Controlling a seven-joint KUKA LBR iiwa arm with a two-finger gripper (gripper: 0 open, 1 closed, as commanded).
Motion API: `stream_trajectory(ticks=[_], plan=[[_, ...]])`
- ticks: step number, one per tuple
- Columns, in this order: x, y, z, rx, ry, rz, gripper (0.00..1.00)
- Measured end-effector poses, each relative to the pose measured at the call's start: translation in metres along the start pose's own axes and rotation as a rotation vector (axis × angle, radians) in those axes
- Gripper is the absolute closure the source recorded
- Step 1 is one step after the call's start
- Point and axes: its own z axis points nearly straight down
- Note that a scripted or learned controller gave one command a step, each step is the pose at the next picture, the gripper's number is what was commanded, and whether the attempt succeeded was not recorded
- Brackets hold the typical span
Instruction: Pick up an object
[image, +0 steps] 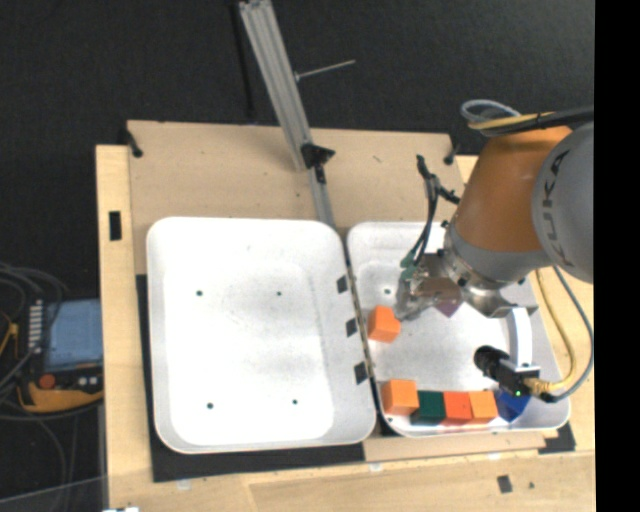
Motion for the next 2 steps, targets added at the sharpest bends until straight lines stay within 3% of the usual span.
stream_trajectory(ticks=[2], plan=[[0.095, -0.016, 0.017, 0.005, 0.001, 0.002, 1.0]])
